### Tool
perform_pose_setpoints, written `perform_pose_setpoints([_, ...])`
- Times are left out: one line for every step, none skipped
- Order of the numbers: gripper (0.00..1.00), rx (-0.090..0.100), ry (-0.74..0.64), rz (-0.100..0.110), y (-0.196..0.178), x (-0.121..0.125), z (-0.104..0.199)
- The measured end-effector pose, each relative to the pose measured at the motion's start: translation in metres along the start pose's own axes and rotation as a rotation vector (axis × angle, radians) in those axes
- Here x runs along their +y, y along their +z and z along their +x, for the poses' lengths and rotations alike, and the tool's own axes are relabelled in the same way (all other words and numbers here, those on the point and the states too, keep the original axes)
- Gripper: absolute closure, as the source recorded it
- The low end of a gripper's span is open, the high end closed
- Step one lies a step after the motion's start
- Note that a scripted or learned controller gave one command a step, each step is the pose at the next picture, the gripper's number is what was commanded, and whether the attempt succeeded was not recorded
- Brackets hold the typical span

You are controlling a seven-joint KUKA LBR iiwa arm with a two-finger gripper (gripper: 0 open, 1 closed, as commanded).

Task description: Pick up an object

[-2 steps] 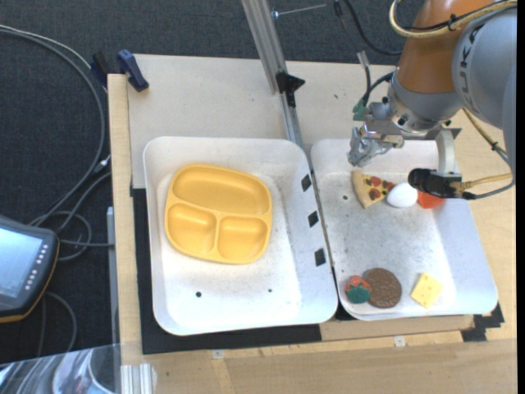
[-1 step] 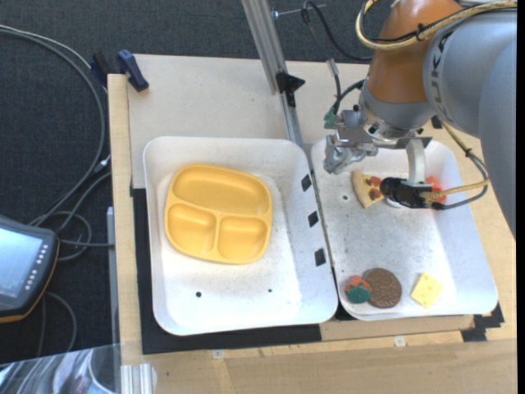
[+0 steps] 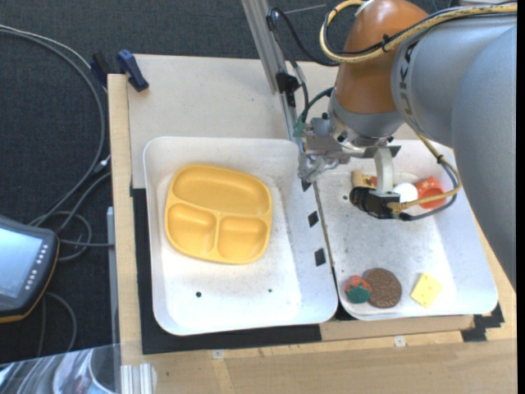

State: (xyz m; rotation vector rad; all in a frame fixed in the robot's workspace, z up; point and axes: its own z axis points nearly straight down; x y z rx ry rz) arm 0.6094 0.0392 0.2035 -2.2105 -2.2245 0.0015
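While my gripper [image 3: 308, 169] hangs over the rims where the two bins meet, I cannot tell whether it is open or closed. Right bin [image 3: 394, 245]: red piece [image 3: 430, 189] near the wrist, brown disc [image 3: 383, 287] and yellow wedge [image 3: 426, 290] at the near edge. Left bin [image 3: 205, 302]: yellow plate [image 3: 218, 213].

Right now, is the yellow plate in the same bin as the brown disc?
No, the yellow plate lies in the left-hand bin of the view, while the brown disc sits in the right-hand bin.
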Motion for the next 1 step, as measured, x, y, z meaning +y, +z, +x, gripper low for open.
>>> perform_pose_setpoints([1.00,0.000,0.000,-0.007,-0.0166,-0.0082,0.0487])
